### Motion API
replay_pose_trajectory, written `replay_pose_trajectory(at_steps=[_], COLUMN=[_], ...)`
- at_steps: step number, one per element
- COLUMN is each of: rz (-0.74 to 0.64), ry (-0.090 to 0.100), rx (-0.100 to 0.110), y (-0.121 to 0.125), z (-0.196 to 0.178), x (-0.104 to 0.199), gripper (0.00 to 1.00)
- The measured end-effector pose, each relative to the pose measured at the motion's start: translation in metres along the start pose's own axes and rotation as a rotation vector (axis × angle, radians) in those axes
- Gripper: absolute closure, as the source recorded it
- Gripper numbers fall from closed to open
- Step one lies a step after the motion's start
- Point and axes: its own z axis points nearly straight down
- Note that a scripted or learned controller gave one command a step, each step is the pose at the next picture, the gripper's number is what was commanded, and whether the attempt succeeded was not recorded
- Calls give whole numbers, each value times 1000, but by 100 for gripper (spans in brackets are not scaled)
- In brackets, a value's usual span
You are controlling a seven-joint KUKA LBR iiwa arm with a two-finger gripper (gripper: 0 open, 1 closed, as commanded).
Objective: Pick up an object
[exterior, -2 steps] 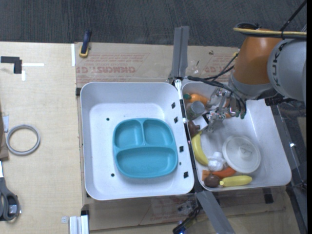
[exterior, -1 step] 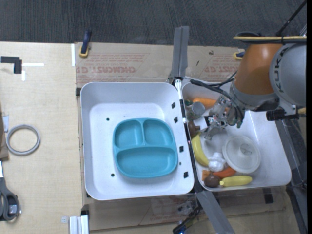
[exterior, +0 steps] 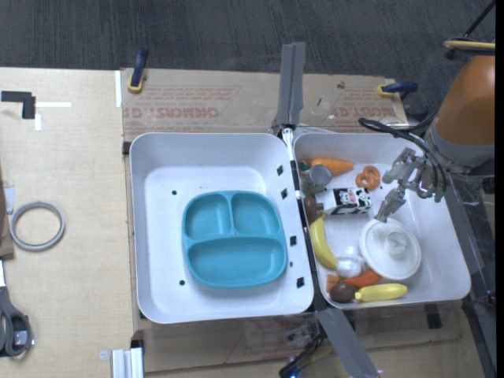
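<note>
Objects are heaped in the right bin [exterior: 453,242]: a banana [exterior: 318,242], carrot [exterior: 331,164], pretzel [exterior: 367,177], white lid [exterior: 390,249]; the gripper [exterior: 391,198] is hung above them, fingers parted, nothing held; a blue tray [exterior: 234,239] is seated in the left bin [exterior: 150,211].

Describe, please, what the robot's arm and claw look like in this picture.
The arm enters from the right as a rounded orange section above a grey band. A black cable curves along it toward the wrist. The claw is bare grey metal, built of small linked parts, with slim pale fingers.
</note>
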Motion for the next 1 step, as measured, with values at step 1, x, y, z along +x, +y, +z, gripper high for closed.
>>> replay_pose_trajectory(at_steps=[1], rz=[77], ry=[1], rx=[0], y=[54], z=[51], x=[-7], gripper=[0])
